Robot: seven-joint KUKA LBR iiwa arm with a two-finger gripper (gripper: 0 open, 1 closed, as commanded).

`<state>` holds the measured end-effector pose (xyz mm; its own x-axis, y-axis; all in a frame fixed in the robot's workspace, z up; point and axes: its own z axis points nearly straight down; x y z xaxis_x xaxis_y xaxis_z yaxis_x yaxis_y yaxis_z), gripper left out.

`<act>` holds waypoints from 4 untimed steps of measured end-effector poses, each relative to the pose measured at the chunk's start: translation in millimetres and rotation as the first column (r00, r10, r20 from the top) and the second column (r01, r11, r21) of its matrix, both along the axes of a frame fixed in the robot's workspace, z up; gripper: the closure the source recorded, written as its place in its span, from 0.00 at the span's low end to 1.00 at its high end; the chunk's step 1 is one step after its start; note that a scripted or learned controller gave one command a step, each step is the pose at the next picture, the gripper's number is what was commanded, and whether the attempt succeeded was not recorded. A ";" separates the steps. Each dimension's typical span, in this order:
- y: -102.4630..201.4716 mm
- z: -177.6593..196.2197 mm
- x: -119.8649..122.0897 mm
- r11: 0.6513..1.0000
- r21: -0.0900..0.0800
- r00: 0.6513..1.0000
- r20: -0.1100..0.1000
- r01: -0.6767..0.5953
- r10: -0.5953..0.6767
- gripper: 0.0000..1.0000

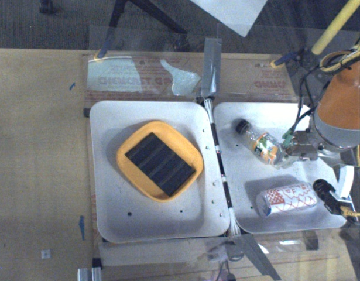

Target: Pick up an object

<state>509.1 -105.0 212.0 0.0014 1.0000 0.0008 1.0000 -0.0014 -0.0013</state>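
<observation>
Here, two white bins sit side by side on the bench: the left bin point(103, 215) holds a yellow dish point(128, 164) with a dark ribbed pad in it, and the right bin point(250, 209) holds a can point(287, 198) lying on its side and a small clear bottle point(259, 141) with a black cap. The gripper point(297, 151) is at the bottle's base end, at about four o'clock from it, seemingly touching; whether it is closed or apart I cannot tell. The can lies at six o'clock from the gripper. The risk, I judge: round and on its side, the bottle could roll or squirt free if pinched off-centre
</observation>
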 end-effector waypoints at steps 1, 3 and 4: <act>0.0 0.0 0.0 1.000 0.000 1.000 0.000 0.000 0.000 0.00; -14.1 -88.9 99.3 0.997 -0.018 0.995 0.065 0.081 -0.079 0.00; 19.4 -27.6 80.8 0.950 -0.002 0.950 0.001 0.313 -0.313 0.00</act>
